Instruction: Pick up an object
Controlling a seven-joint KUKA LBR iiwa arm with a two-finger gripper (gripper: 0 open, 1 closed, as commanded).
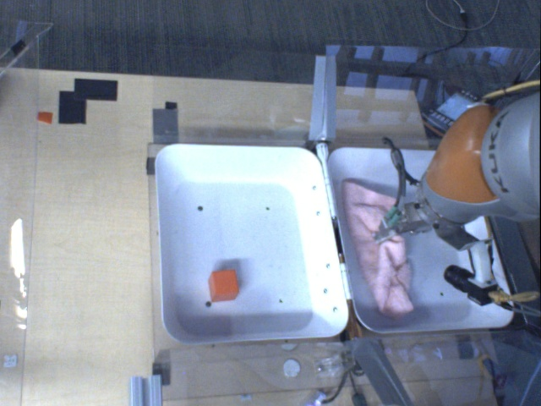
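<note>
Arm reaches in from the right, orange band over the right bin [473, 315]. Claw [396, 224] sits low over the pink cloth [382, 256], at or touching its upper-middle part; contact is hard to confirm at this slant. Cannot tell whether the claw is released or clenched: its tips are too small and blurred against the fabric.

Step in hand, as I judge it: descent onto the cloth, grasp not yet proven. Next move calls for closing on a fold of fabric and lifting straight up, then checking that the cloth rises with it.

Count: two white bins on the surface. One pink cloth, lying lengthwise in the right bin. One orange block [224, 285], left bin [182, 227], lower part, well apart from the arm.
</note>
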